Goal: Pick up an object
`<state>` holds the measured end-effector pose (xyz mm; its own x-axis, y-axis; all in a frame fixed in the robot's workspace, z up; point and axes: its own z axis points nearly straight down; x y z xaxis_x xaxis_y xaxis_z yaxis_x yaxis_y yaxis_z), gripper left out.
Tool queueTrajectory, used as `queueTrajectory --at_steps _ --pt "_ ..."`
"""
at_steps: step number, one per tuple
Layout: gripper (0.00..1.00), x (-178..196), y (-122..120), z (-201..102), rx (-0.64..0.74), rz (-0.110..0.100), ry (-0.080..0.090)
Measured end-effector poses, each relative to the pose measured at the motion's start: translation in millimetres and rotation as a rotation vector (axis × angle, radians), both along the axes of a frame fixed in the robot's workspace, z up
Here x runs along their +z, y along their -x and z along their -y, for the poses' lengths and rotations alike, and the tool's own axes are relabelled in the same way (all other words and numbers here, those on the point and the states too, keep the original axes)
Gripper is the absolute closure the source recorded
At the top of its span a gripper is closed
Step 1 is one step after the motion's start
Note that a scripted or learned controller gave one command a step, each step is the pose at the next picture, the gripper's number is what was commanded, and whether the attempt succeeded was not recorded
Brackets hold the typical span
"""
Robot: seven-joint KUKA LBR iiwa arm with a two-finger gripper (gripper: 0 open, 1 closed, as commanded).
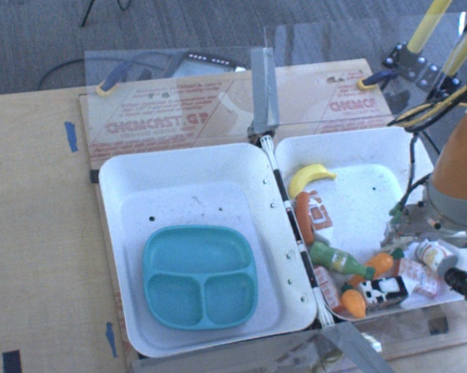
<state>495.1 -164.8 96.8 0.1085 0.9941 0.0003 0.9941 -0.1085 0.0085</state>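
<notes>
I hover my gripper (401, 228) low over the right bin (356, 154), near the orange ball (381, 264) and green bottle (339, 259); grip state unclear.

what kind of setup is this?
Likely a robot picking test bench in a lab: two shallow white bins side by side, one with a teal divided plastic tray, the other with toy food like a yellow banana, and grey carpet.
</notes>
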Motion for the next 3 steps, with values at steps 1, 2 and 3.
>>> queueTrajectory --at_steps 1,2,3 --pt "1.00 108.5 -27.2 -60.7 0.114 -0.007 0.000" --pt "0.00 108.5 -27.1 -60.6 0.113 -0.008 0.000" --pt "0.00 -10.4 0.2 -25.5 0.125 -0.004 0.001"
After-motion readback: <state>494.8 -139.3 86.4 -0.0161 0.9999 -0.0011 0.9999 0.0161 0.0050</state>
